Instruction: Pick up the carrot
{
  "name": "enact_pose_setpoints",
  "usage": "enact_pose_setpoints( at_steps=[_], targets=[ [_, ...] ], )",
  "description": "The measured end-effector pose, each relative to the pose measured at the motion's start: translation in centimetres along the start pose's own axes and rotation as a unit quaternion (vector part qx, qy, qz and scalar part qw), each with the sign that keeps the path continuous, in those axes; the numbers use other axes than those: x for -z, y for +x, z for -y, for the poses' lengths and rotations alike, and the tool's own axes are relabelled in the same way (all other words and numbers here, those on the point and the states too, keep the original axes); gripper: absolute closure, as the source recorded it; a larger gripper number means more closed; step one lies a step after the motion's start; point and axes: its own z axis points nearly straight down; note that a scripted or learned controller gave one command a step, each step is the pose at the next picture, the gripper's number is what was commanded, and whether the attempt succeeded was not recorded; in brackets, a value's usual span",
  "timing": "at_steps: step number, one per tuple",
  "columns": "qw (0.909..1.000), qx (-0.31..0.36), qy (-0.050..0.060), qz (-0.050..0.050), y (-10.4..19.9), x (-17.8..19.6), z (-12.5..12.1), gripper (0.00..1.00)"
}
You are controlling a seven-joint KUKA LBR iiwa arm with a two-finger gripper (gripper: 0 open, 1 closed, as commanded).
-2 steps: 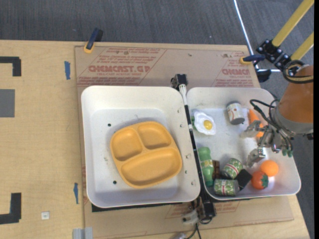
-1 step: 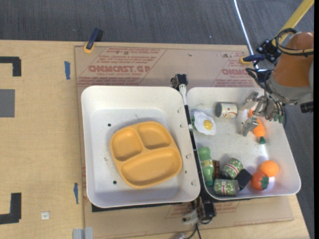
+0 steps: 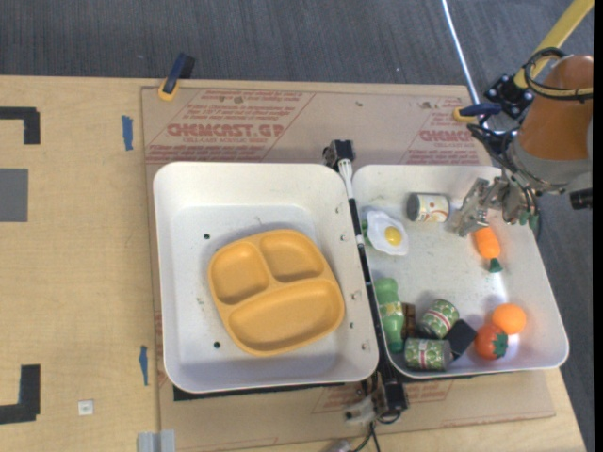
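The carrot (image 3: 486,243) is a short orange piece with a green tip, lying on the floor of the right bin (image 3: 452,271) near its far right wall. My gripper (image 3: 488,209) hangs just beyond the carrot, at the bin's back right, slightly above it. Its fingers (image 3: 466,217) stand open with nothing between them. The carrot lies free and apart from the other items.
The right bin also holds a fried egg (image 3: 388,234), a small can (image 3: 429,207), a green bottle (image 3: 388,301), two green cans (image 3: 437,317), a black block (image 3: 461,335), an orange (image 3: 510,318) and a tomato (image 3: 490,344). A yellow divided plate (image 3: 276,290) sits in the left bin (image 3: 179,252).
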Motion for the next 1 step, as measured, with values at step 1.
enact_pose_setpoints(
  at_steps=[1],
  targets=[
    [0.9864, 0.164, 0.002, 0.0, 5.59, -0.77, 2.92, 1.0]
  ],
)
